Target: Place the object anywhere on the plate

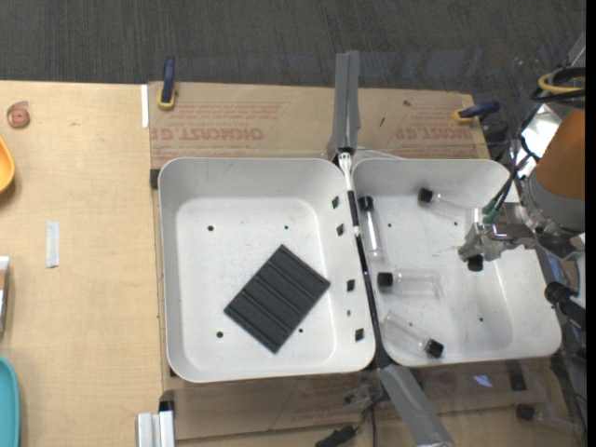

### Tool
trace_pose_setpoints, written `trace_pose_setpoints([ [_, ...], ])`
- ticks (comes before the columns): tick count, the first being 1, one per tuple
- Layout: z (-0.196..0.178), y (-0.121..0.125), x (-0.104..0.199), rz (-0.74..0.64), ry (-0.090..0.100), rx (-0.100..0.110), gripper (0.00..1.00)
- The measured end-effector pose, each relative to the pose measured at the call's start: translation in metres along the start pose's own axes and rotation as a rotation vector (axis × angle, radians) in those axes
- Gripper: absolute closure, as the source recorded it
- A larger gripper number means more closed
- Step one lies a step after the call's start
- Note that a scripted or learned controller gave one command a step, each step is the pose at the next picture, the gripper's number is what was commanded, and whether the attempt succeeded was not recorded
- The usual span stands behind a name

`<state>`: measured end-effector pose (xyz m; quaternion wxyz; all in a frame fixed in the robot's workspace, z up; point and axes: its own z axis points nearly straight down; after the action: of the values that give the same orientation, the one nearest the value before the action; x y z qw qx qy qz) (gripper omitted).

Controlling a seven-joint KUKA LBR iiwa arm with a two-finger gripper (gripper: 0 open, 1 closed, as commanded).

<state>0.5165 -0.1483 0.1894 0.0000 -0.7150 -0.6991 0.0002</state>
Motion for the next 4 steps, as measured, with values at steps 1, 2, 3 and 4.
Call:
trace_pose_setpoints([
  [1, -0.001, 0.136, 0.084, -0.105, -0.002, 0.001, 1.0],
  [2, -0.048, 0.124, 0.131, -0.503, -0.002, -0.001, 1.0],
  [3, -0.029, 0.099, 0.22, -0.541, -0.001, 0.002, 1.0],
  [4, -0.058, 0.137, 0.254, -1.032, -0.002, -0.003, 1.0],
])
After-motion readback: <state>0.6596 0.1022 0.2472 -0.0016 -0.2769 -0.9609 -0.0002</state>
